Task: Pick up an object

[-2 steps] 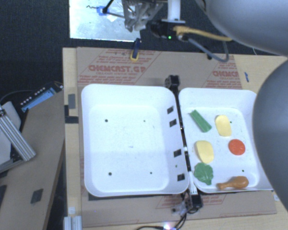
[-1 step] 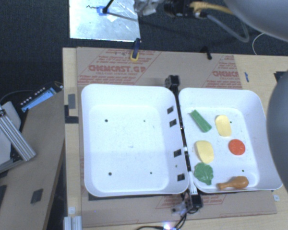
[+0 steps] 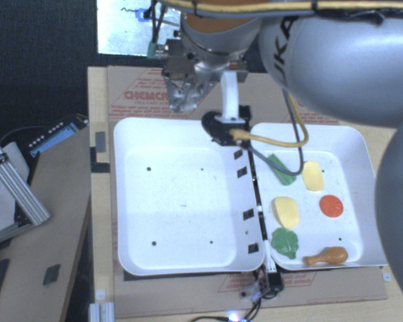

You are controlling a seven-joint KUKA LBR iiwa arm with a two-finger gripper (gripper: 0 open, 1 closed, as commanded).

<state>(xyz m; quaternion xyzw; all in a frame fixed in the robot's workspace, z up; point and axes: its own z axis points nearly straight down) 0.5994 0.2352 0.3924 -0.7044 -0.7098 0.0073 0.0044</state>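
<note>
The gripper (image 3: 186, 98) hangs above the far edge of the left bin (image 3: 131, 247); whether its jaws are spread I cannot tell. The toy foods lie in the right bin (image 3: 364, 200): yellow piece (image 3: 286, 211), red disc (image 3: 331, 206), green broccoli (image 3: 285, 242). Best to shift right and descend over one isolated piece, away from the walls. The cardboard-covered worktop (image 3: 138, 89) is cramped

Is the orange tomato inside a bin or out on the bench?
Inside. The tomato lies on the floor of the right bin, within its white rim, beside the yellow lemon and other toy food.
</note>
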